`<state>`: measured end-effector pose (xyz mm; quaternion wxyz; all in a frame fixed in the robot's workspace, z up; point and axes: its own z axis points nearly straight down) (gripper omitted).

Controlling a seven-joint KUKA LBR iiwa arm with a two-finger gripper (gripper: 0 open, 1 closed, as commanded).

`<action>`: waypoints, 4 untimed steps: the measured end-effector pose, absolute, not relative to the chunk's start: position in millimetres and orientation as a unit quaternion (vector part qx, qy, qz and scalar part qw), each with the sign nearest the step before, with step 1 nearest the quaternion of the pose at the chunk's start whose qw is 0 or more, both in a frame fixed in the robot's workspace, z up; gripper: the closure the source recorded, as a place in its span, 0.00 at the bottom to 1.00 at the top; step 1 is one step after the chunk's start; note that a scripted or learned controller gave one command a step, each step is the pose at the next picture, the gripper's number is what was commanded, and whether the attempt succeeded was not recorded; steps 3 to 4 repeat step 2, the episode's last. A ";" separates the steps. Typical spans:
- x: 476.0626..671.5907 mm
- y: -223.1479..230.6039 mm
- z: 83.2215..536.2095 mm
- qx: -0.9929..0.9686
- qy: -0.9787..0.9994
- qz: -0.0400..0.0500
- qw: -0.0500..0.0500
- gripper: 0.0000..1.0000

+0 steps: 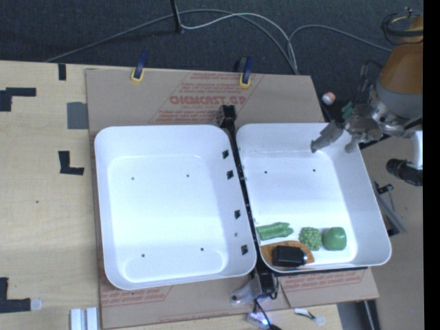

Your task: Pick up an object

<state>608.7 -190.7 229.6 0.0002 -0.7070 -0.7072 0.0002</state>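
— Green things sit at the lower edge of the right bin (357,205), don't they?

— Yes. A black object (289,256) lies nearest, on an orange piece (307,255) at the bottom of the frame. Just above it, left to right: a long green pod (273,230), a bumpy broccoli (310,237), and a smooth green pepper (334,238). The broccoli and the pepper are just beside each other.

— And the left bin (110,205)?

— White, in the frame's lower left, on cardboard (199,98) laid over the counter (34,198).

— Where is the pincer (328,139)?

— Upper right of the frame, over the right bin's far corner, well apart from the objects. Whether its fingers are apart or together, I cannot tell.

— Beyond that?

— Two clamps (139,68) at the cardboard's far edge, then cables (275,33) on dark floor.
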 end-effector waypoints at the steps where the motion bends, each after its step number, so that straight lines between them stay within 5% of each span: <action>1: 608.7 -190.7 229.6 -0.707 -0.707 0.000 0.000 0.00; 2: 511.2 -134.8 235.8 -0.707 -0.708 0.000 0.002 0.00; 4: 511.2 -134.8 235.8 -0.707 -0.708 0.000 0.002 0.00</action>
